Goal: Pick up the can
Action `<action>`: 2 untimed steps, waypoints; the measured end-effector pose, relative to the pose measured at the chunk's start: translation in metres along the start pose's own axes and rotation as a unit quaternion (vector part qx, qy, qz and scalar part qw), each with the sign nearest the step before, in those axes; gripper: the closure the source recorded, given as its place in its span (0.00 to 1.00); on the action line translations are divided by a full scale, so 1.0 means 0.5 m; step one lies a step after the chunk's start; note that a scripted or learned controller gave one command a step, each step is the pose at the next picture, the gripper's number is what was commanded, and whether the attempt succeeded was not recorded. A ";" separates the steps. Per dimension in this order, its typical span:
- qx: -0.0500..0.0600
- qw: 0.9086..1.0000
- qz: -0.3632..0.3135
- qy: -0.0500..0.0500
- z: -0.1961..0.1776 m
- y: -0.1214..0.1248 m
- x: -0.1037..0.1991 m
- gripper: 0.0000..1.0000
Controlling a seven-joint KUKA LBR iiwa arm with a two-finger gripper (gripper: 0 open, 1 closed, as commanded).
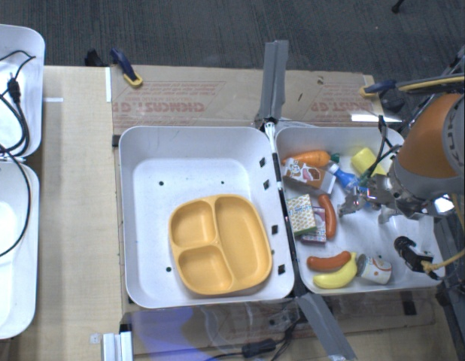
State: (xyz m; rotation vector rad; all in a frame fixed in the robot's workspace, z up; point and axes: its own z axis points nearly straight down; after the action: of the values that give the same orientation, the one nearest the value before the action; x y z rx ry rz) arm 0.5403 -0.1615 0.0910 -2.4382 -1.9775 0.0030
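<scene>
- The left bin (142,201) holds a yellow plate (217,243) with three compartments, lying flat near the middle.
- The right bin (398,280) carries many small things: a green box (301,213) near its left wall, a red sausage (328,216) just beside it, and a carrot (314,158) toward the far side.
- Near the front wall lie another sausage (329,261) and a banana (336,276), touching each other.
- The can (376,270), white with a red mark, lies on its side just right of the banana.
- The pincer (360,200) hangs over the middle of the right bin, apart from the can; if it is open or closed, one cannot tell.
- The arm (432,149) comes in from the right.
</scene>
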 end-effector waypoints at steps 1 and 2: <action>0.000 1.000 -0.031 0.002 -0.025 0.048 -0.084 0.00; 0.000 0.997 -0.074 0.000 0.001 -0.073 -0.032 0.00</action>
State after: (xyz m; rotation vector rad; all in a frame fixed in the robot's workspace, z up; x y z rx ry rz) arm 0.5013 -0.1695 0.0907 -2.2853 -2.1520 0.0028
